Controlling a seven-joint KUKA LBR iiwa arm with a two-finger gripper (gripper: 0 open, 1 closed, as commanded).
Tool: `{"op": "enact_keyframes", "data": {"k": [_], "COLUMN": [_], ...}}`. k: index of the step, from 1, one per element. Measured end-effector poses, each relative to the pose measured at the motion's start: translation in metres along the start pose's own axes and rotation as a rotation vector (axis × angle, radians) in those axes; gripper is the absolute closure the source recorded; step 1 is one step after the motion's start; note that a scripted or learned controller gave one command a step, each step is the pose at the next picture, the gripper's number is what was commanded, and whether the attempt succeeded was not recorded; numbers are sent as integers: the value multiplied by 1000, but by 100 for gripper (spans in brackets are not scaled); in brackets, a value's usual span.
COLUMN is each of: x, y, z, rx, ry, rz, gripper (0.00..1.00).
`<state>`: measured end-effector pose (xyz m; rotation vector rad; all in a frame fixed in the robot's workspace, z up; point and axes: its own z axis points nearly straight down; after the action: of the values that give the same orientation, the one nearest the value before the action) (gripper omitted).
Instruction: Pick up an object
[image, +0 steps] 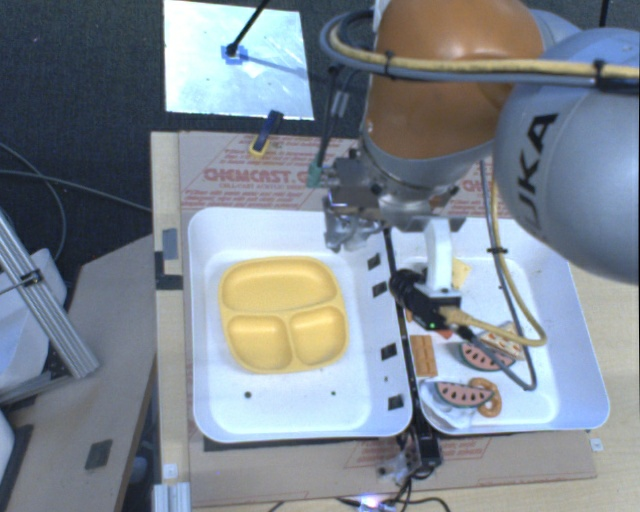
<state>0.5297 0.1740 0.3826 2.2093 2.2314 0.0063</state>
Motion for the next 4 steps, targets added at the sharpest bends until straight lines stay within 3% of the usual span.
{"op": "enact_keyframes", "data": {"k": [1, 2, 3, 4], "x": [0, -3, -42, -40], "y": [1, 58, 40, 40], "z": [-11, 169, 76, 70], "rx": [-2, 13, -3, 0], "ry": [0, -6, -1, 0], "rz": [-6, 11, 12, 7], "gripper": [100, 100, 100, 100]}}
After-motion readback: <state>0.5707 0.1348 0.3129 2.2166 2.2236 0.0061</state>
